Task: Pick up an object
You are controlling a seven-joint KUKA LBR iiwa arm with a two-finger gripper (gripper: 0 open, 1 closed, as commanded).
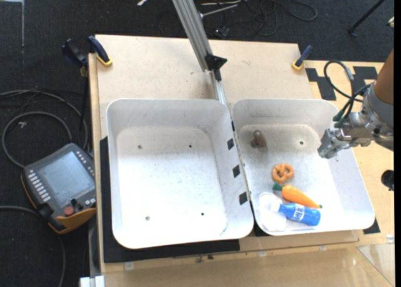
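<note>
The right bin (pixel 351 173) holds a small brown figure (pixel 257 139) near its back left. An orange pretzel-shaped piece (pixel 282 172) lies at mid-bin, with an orange carrot (pixel 300 197) just in front of it. A blue bottle (pixel 300 214) rests on a white lid-like piece (pixel 272 210) at the bin's front. My gripper (pixel 328 146) hangs over the right bin's far right part, well to the right of the pretzel and apart from every object. Nothing shows between its tips.
The left bin (pixel 125 154) sits beside the right one, with a black-marked divider (pixel 238 154) between them. A slanted metal rail (pixel 194 22) rises behind the bins. Clamps (pixel 100 51) hold the bench's back corners. A teach pendant (pixel 59 182) lies on the floor at left.
</note>
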